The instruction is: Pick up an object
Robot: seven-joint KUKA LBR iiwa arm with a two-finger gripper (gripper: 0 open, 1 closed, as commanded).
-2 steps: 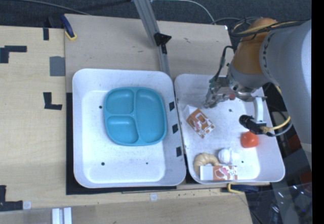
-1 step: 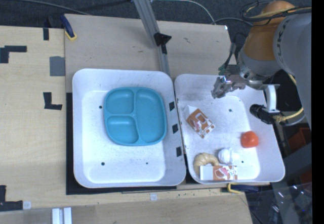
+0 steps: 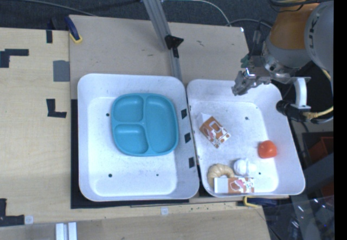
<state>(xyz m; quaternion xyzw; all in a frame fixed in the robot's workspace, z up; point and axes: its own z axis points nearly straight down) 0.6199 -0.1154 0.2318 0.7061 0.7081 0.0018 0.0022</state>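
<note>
My gripper (image 3: 242, 86) hangs over the far edge of the right bin (image 3: 282, 103), with nothing visible between its fingers. Below it in that bin lies an orange-and-white packet (image 3: 214, 131) near the left wall. A red tomato-like ball (image 3: 267, 149) rests toward the right wall. At the near edge sit a tan croissant (image 3: 219, 170), a small white object (image 3: 241, 167) and a flat orange-and-white box (image 3: 233, 185). The gripper is well apart from all of them.
The left bin (image 3: 92, 136) holds a teal divided plate (image 3: 145, 124). A grey metal pole (image 3: 157, 8) slants from the top toward the gap between the bins. The arm's body (image 3: 298, 17) fills the upper right. Cables run across the back.
</note>
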